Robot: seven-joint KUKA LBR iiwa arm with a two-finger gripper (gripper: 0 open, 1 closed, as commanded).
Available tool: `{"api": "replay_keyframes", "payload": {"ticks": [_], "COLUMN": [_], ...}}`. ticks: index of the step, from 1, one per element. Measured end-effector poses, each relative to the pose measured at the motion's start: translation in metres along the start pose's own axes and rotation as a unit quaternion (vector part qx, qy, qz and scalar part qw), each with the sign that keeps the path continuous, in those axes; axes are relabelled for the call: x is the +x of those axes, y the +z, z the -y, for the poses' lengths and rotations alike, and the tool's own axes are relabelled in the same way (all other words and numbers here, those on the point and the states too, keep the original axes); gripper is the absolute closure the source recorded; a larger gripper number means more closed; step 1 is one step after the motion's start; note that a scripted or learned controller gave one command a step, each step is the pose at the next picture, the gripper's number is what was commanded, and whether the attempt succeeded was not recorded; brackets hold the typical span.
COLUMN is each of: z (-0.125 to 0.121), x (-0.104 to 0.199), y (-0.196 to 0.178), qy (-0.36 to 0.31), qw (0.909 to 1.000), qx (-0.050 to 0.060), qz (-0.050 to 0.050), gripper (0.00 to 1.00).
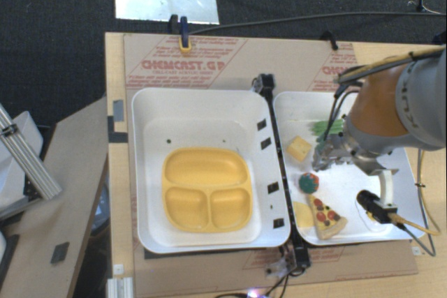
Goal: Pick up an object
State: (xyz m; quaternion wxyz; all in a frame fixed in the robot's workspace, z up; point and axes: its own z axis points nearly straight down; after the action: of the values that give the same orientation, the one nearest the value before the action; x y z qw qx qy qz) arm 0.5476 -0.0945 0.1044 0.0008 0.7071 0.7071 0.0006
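The right bin (391,234) holds a pale yellow cheese-like block (299,149), a small round red and green toy (309,182), a pizza slice toy (325,217) at the front, and a green item (328,128) partly hidden by the arm. My gripper (322,158) hangs low in the right bin, between the yellow block and the round toy, just right of both. I see nothing between its fingers.
The left bin (150,115) holds a yellow divided tray (207,188). A ridge with black clips (272,157) separates the two bins. The arm (391,108) covers the back right of the right bin.
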Motion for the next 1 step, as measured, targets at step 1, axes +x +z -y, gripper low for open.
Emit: {"api": "replay_keyframes", "payload": {"ticks": [1], "z": [-0.0031], "x": [0.0038], "y": [-0.0435], "qy": [-0.002], "qw": [1.0000], "qx": [-0.001], "qz": [0.000], "gripper": [1.00]}}
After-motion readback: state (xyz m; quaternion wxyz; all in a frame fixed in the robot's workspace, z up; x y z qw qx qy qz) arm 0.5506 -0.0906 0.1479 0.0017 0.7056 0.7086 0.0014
